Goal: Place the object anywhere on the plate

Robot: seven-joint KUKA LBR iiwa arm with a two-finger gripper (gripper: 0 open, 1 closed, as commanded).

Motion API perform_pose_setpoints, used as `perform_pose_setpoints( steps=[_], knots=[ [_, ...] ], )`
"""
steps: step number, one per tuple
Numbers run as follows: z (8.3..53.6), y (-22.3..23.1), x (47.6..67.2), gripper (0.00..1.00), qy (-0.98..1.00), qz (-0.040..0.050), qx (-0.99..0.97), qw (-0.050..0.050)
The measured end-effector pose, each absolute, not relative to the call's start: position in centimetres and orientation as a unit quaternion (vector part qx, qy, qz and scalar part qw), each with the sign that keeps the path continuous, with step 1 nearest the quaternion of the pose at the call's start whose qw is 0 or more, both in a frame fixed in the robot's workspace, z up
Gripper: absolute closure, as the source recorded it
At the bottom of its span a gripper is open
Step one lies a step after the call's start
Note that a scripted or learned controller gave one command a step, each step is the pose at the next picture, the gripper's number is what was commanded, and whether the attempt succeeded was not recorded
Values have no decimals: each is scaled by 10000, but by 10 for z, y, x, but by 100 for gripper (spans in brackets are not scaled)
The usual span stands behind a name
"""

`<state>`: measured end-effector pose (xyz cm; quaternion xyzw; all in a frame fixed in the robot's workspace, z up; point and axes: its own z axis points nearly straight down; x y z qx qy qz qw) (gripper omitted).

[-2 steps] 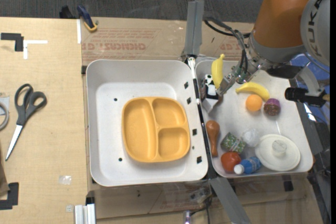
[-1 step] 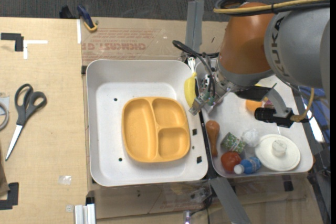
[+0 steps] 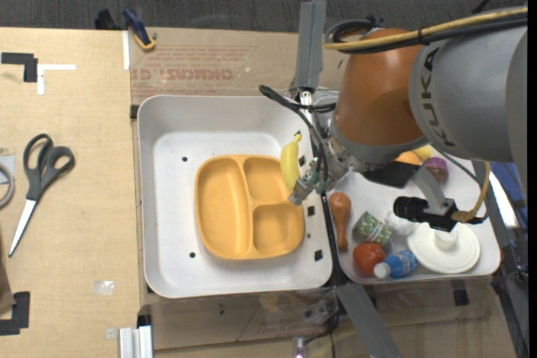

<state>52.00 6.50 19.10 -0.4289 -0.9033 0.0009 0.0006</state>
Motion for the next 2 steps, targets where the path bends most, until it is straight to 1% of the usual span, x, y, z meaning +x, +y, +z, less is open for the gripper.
perform_pose_setpoints(
  steps=[1,2],
  knots=[
    [201,106,529,100,-9105,7,-4135,2],
    [209,76,494,100,-9217,8,-3879,8]
  ],
)
